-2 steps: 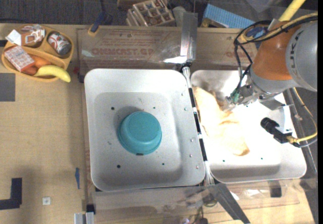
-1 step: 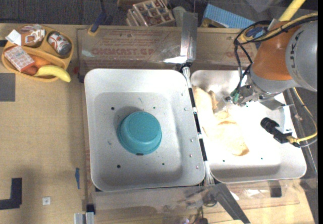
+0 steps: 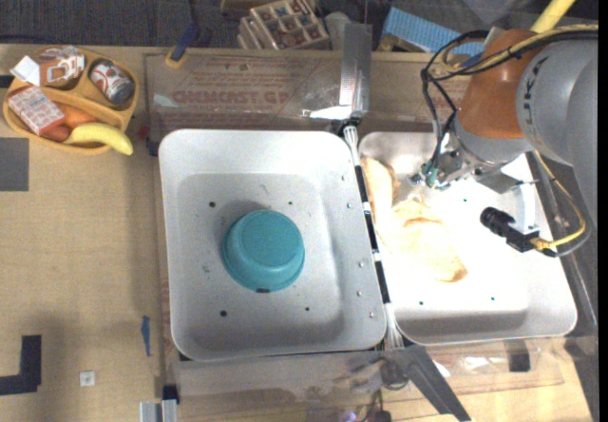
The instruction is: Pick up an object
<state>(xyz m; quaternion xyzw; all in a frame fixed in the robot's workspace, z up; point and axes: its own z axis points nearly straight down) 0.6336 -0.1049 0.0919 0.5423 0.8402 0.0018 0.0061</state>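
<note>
Teal bowl (image 3: 264, 249) sits upturned, well left of the pincer (image 3: 432, 175), whose state I cannot tell; pale objects (image 3: 429, 238) lie just below it.

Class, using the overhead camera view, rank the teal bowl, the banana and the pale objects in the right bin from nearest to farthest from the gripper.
From the gripper, at the right bin's far side:
1. Pale objects, right bin, just beside it.
2. Teal bowl, middle of the left bin.
3. Banana, on the tray at the bench's far left corner.
</note>
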